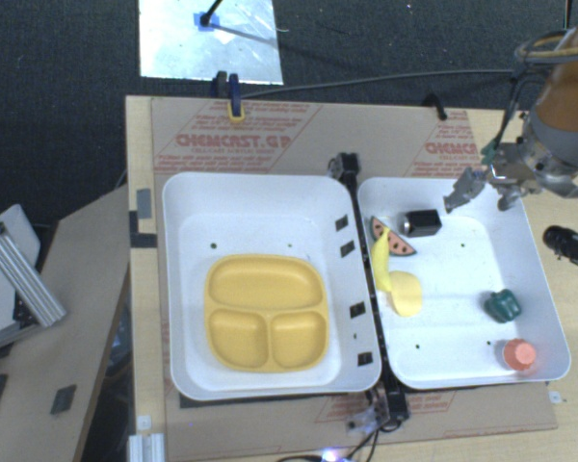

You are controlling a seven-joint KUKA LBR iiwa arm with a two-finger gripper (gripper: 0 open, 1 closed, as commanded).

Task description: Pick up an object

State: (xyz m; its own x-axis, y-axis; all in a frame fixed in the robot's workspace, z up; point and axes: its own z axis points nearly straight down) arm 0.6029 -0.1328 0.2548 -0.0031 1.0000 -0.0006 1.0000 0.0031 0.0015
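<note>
From my screen, my arm shows a rounded grey housing with a broad orange band above the wrist, the orange looking washed and soft in the light. A pale ring circles the top of that orange section, and dark cables run along its left side down toward the wrist. Below sits a silvery metal wrist block, and my tool ends in two slim, light grey metal fingers of plain, angular shape.

Yellow divided tray; white bins; teal block; orange ball; black box.
</note>
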